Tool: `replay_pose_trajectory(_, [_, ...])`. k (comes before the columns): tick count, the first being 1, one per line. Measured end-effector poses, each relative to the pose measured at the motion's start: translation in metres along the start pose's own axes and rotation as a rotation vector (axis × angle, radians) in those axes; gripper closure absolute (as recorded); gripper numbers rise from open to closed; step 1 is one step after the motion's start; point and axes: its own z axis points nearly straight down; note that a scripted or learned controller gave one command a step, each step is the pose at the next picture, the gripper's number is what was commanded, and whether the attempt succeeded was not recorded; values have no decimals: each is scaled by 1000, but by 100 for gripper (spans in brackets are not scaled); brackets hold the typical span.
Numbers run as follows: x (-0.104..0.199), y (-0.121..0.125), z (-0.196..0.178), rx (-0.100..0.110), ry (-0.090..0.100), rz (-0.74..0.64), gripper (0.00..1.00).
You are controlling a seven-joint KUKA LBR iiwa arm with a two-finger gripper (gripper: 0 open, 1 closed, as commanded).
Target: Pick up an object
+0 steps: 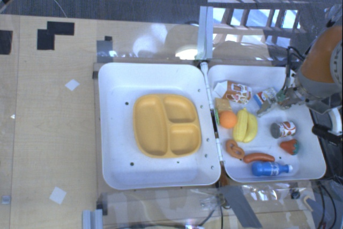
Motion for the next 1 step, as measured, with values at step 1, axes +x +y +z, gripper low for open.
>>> replay_pose_trajectory(1, [50,38,1,1,3,85,0])
